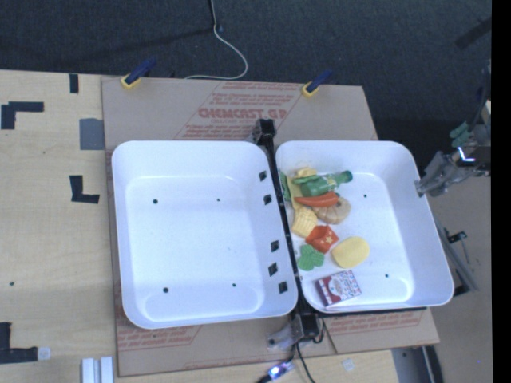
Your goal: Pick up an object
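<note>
Toy foods crowd the left side of the right bin [399, 214]: a green bottle [321, 183], a red sausage [317, 201], yellow corn [304, 223], a red piece [322, 237], a yellow lemon [350, 252] and a small red carton [338, 287] near the front rim; the claw [437, 178] hangs just outside that bin's right rim, its state impossible to tell; the left bin [192, 230] sits alongside on the surface [48, 214]
</note>
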Controlling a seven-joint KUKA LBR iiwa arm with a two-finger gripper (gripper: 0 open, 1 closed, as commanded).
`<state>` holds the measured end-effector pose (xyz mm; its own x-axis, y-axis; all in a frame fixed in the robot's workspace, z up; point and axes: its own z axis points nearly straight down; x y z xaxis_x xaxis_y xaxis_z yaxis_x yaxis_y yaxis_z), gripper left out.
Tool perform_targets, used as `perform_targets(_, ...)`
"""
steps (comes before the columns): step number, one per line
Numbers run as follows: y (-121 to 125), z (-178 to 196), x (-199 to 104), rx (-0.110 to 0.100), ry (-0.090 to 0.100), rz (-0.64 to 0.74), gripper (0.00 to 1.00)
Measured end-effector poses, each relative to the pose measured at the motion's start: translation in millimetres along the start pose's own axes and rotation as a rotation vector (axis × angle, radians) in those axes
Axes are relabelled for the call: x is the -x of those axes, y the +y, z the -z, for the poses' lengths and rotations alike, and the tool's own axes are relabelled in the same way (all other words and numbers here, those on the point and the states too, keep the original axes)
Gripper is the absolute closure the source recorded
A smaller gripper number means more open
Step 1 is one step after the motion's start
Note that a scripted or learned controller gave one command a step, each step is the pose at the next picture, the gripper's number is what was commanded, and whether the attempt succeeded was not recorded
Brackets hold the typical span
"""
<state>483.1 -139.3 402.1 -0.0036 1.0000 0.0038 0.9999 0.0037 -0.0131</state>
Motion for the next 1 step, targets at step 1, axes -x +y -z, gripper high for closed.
perform_targets(1,27.7,102.7,-14.4,0.023,-0.007,0.000,1.00)
